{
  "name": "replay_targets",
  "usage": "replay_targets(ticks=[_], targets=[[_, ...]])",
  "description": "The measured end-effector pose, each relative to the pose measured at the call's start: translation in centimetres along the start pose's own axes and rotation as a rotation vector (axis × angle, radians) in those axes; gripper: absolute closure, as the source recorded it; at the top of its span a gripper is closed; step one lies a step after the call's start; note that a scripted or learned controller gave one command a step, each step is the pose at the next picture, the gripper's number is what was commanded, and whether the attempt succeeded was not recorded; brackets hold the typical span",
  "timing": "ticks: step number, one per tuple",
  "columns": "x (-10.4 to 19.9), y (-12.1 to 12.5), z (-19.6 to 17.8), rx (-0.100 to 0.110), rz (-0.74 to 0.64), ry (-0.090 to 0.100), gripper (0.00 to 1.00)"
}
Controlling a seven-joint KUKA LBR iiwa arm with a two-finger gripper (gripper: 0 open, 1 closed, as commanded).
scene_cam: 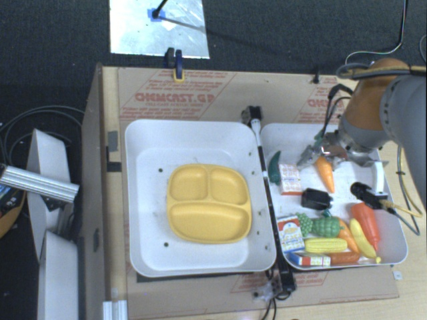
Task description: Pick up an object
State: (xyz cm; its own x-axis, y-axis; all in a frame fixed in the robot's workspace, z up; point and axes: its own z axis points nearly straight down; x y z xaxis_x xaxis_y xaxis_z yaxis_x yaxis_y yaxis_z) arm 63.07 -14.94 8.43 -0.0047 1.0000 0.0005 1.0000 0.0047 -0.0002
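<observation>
Surroundings: dark carpet lies around the counter [200, 89], which is topped with printed brown cardboard; a shiny sheet [160, 19] lies on the floor beyond it.
Left bin [143, 179]: well to the left of the gripper, white and shallow, holding a yellow divided plate [209, 202].
Right bin [400, 245]: directly under the gripper, white, crowded with toy food.
Arm [383, 109]: grey with an orange band, reaching in from the right over the right bin's far end.
Gripper [323, 153]: low over the right bin's far part; whether it is spread or pressed together cannot be told here.
Orange carrot [325, 173]: just below the gripper, touching or nearly touching it; whether it is pinched cannot be told.
Small box [289, 178]: just left of the carrot, lying flat.
Black piece [315, 199]: nearer the camera than the gripper, beside the carrot's tip.
Toy pile [333, 235]: at the bin's near end, well apart from the gripper, with green, yellow, orange and red pieces heaped together.
</observation>
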Motion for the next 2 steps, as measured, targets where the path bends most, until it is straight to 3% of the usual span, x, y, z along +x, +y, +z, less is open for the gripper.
replay_targets(ticks=[1, 2], targets=[[0.0, 0.1, -1.1, -0.002, -0.002, -0.001, 1.00], [5.9, -0.7, -8.4, -0.005, -0.001, 0.000, 1.00]])
